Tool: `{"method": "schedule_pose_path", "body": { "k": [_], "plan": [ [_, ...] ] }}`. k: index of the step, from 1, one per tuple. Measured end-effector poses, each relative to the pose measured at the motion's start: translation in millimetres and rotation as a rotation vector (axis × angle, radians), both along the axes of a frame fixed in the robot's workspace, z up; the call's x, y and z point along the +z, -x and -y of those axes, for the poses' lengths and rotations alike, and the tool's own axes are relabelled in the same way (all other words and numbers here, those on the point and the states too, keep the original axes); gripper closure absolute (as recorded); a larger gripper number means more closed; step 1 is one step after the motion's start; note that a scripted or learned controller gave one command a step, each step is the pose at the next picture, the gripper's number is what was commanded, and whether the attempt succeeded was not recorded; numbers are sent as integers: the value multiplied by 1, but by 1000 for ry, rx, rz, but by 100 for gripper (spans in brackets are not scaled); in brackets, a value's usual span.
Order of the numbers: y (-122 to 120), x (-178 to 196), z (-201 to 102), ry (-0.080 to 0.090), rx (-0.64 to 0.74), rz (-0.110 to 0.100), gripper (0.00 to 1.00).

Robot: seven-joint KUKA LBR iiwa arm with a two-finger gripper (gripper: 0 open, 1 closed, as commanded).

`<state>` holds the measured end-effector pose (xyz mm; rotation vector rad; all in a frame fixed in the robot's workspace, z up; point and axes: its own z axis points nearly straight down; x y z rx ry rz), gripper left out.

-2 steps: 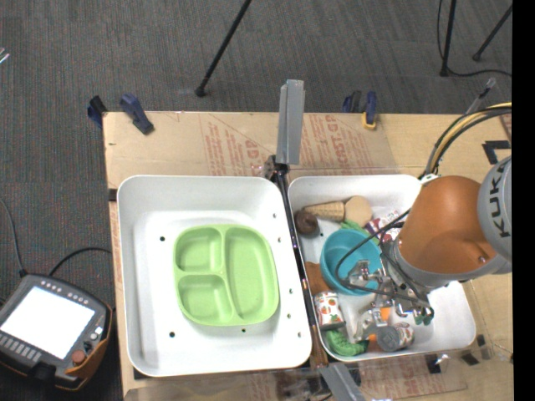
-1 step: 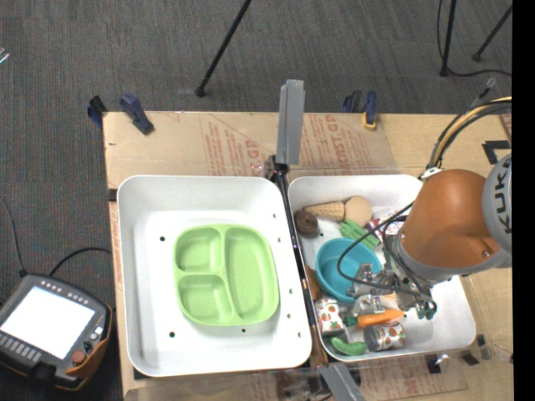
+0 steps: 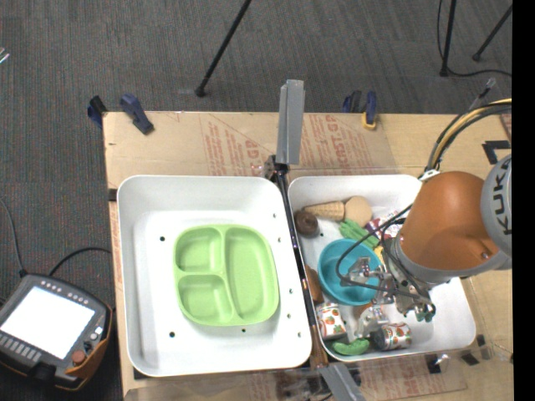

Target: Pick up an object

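Now the arm [image 3: 456, 224] reaches in from the right and hangs over the right bin [image 3: 456, 328]. Its orange band covers a big part of that bin. The gripper [image 3: 365, 276] is low, over the right side of a blue bowl [image 3: 334, 272], and its metal parts are dark and tangled with wires. I cannot tell if the gripper is open or closed, and I see no object held in it.

The objects for picking lie in the right bin. The blue bowl sits near the middle of the bin, left of the arm. Behind it, near the far wall, lie a cone [image 3: 326, 211] and a pale round ball [image 3: 358, 209], just beside each other, and a dark brown piece [image 3: 306, 222] is close to the cone's left end. Green beans [image 3: 354, 232] lie between the ball and the bowl. At the front of the bin a small printed can [image 3: 332, 321] lies on the left, another can [image 3: 391, 336] lies more to the right, and a green piece [image 3: 353, 347] is between them, at the front wall.

The left bin [image 3: 142, 266] holds a green tray [image 3: 226, 274] with three compartments, lying flat in the middle.

Both bins stand on a cardboard sheet [image 3: 192, 144]. A tablet [image 3: 46, 324] lies on the floor at the lower left.
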<state>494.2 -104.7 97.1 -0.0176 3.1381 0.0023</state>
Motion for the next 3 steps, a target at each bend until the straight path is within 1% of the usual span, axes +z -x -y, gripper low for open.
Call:
{"method": "schedule_pose_path", "body": {
  "k": [1, 2, 3],
  "plan": [
    [-13, -10, -21, 6, -37, -1, 0],
    [-16, 3, -22, 7, -34, 9, 100],
    [-16, 3, -21, 9, -33, 9, 0]
  ]
}}
